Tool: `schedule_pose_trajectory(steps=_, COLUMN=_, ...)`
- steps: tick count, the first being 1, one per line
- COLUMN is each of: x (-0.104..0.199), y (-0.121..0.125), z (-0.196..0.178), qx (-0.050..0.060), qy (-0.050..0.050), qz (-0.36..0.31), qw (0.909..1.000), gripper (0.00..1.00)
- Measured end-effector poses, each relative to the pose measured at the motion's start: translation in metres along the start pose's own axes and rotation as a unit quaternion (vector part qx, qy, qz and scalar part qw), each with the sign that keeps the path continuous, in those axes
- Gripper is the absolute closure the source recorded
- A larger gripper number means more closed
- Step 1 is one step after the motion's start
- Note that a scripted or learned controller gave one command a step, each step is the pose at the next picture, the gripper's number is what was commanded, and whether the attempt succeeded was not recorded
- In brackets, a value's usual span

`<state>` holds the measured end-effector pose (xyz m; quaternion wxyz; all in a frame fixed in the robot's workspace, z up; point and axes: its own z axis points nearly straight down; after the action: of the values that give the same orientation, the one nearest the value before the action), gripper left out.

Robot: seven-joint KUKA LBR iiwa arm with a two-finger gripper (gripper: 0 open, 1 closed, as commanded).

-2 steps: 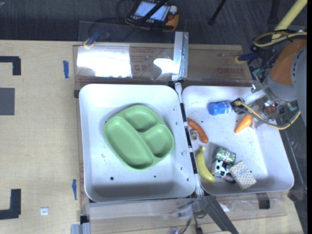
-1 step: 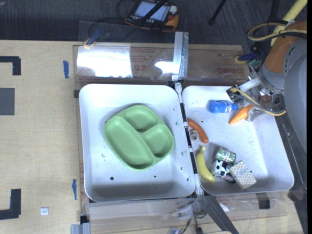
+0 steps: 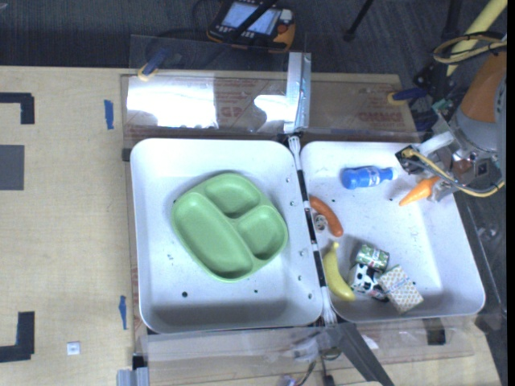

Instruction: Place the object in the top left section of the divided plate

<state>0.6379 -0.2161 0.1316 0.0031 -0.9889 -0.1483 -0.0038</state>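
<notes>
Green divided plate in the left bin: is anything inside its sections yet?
Nothing lies in the green divided plate; all three sections show bare green. It rests in the left bin. What is under the plate is covered.

arm (image 3: 483, 127) cut off by right edge; fingers hidden; carrot (image 3: 420, 190) partly covered near wrist.

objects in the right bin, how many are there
6: blue bottle at the back, carrot by the hand, sausage and banana along the divider, can and patterned box in front; more may be hidden.
</notes>
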Motion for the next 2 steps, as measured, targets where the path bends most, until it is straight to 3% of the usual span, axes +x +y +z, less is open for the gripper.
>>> schedule_pose_trajectory(steps=2, x=-0.039, y=-0.016, z=0.017, qx=-0.01, qy=0.026, qz=0.026, qw=0.9993, gripper=1.0)
